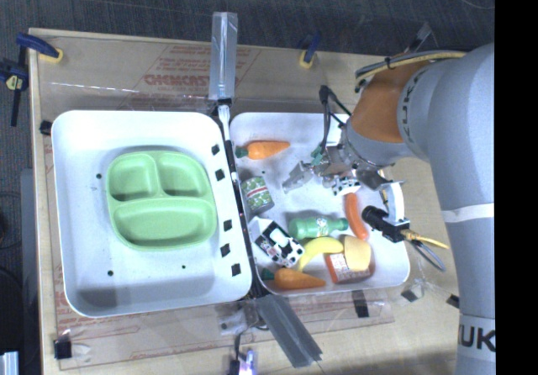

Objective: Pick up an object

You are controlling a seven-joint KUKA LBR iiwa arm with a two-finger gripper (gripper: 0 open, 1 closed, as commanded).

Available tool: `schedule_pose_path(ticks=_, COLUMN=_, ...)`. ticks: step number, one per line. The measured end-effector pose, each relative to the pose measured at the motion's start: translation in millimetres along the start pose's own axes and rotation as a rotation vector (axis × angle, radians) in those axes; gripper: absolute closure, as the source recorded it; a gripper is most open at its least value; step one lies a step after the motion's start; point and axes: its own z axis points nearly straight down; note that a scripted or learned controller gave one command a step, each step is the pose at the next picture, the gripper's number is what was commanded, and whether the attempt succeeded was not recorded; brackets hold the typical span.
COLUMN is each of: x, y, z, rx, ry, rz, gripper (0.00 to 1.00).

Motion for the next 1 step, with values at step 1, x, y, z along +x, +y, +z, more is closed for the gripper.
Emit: schedule_pose_path(ticks=1, x=-6.7, y=68.4, z=7.5, rx=-0.003, ry=0.000, rz=-0.107, gripper=0.00)
